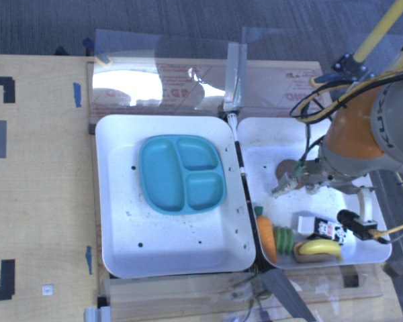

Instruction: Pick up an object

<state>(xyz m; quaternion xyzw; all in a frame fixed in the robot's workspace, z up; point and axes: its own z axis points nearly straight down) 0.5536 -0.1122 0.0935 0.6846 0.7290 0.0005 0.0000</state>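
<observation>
In the right bin [269,139], along the near edge, lie an orange carrot [266,237] with a green top [283,239], a yellow banana [318,248], a small white box [305,221] and a black-and-white patterned carton [330,231]. My gripper [287,182] hangs low over the middle of the right bin, its metal tips pointing left, a short way behind the white box and the carrot. Nothing shows between the tips. A small brownish round shape [285,169] sits right at the gripper; whether it is a separate object is unclear.
The left bin [114,200] holds a blue divided plate [183,173]. A raised rim [240,180] separates the two bins. A clear plastic wall [188,79] stands behind them. The grey and orange arm [359,129] covers the right bin's far right side.
</observation>
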